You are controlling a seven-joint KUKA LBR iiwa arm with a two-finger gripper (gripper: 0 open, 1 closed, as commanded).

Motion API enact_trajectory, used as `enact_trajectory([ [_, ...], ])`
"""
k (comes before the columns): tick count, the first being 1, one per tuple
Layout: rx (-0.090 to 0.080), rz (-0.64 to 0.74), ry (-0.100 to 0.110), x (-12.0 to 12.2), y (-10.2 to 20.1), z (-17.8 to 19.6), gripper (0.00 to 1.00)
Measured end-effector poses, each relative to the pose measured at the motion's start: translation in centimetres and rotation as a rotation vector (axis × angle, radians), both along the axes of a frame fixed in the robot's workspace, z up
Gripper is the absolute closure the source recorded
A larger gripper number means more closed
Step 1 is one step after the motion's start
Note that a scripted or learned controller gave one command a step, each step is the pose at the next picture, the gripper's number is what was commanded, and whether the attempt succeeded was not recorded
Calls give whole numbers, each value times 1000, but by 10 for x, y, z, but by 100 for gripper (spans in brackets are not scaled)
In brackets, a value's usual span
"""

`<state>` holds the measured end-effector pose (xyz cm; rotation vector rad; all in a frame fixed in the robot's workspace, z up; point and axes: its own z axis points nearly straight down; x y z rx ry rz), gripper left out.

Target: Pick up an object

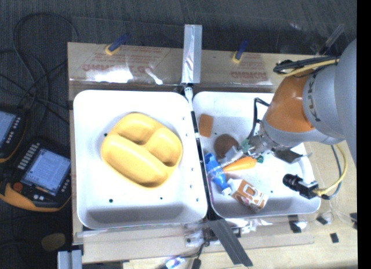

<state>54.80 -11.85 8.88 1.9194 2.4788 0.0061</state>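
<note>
My gripper point(254, 147) is low in the right bin point(232, 104), below the orange wrist band. Its tip sits just above the thick end of an orange carrot point(239, 164) that lies slanted on the bin floor. A brown round object point(225, 144) lies just left of the gripper. Further left is an orange square block point(206, 124). A blue and white item point(214, 171) lies along the bin's left wall. A white and orange packet point(250, 196) rests near the front wall. I cannot see whether anything is between the fingers.
The left bin point(93, 198) holds one big yellow lumpy object point(141, 148). A divider ridge point(197, 146) separates the two bins. The arm covers the right bin's far right corner. Handheld controllers and cables lie on the floor at the left.
</note>
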Motion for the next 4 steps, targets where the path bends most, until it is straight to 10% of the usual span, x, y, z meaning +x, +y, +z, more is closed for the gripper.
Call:
enact_trajectory([
  [1, -1, -28, 9, 48, 19, 26, 0],
  [3, -1, -63, -2, 22, 13, 0, 0],
  [4, -1, -62, -2, 22, 14, 9, 100],
])
